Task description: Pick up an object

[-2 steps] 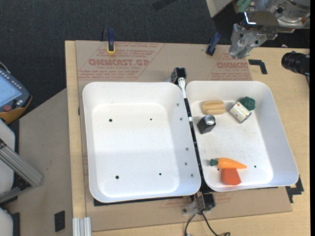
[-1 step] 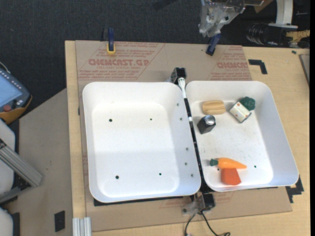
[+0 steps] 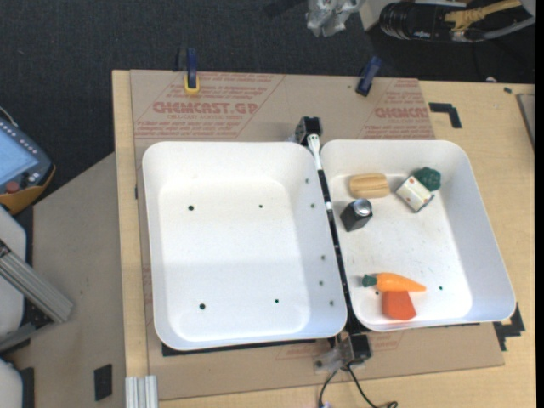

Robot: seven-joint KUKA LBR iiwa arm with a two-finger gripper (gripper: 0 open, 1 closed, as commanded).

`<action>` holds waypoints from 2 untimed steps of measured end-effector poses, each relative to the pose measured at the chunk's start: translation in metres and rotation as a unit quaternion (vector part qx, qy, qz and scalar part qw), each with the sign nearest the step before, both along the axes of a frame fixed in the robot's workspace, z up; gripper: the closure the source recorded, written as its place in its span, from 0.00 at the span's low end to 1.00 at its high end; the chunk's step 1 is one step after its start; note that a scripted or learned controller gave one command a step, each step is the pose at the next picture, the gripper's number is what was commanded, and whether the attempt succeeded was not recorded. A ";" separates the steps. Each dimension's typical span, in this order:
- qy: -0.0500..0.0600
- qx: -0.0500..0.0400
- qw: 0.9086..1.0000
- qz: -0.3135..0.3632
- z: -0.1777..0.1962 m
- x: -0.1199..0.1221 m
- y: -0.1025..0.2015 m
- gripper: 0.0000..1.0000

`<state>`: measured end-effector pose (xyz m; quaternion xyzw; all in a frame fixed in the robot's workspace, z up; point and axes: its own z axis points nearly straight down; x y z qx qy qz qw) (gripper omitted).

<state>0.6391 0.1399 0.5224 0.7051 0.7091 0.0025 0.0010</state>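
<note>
The gripper [image 3: 330, 11] hangs beyond the far edge of the tabletop; whether it is open I cannot tell. The nearest target, a wooden block [image 3: 369, 185], lies crosswise in the right bin [image 3: 476, 228], toward the camera from it.

Looks like a robotics lab: two white bins [image 3: 229, 330] on a clamped, paper-masked worktop [image 3: 280, 96], dark carpet [image 3: 85, 24], coiled cables [image 3: 425, 19], aluminium framing [image 3: 34, 283].
</note>
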 end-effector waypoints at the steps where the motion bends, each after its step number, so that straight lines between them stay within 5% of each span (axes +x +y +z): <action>1: 0.001 0.000 1.000 0.000 0.012 0.028 0.057 1.00; 2: 0.001 0.000 1.000 -0.001 0.012 0.027 0.087 1.00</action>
